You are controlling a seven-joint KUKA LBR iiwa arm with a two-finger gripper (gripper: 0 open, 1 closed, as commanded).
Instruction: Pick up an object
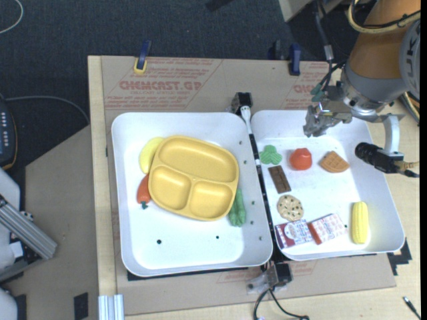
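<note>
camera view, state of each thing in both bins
yellow tray: upside down, left bin
carrot: partly under the tray
cookie: lying flat, right bin
tomato: loose, right bin
corn: lying loose by the right wall
hand: above the right bin, holding nothing

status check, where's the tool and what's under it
Tool above right bin's far edge, holding nothing. Nearest items: red tomato, brown wedge. Nothing blocks them.

Bench is carrying two white bins (127, 179), one yellow tray (193, 177); right bin is holding seven food items (301, 159).
</note>
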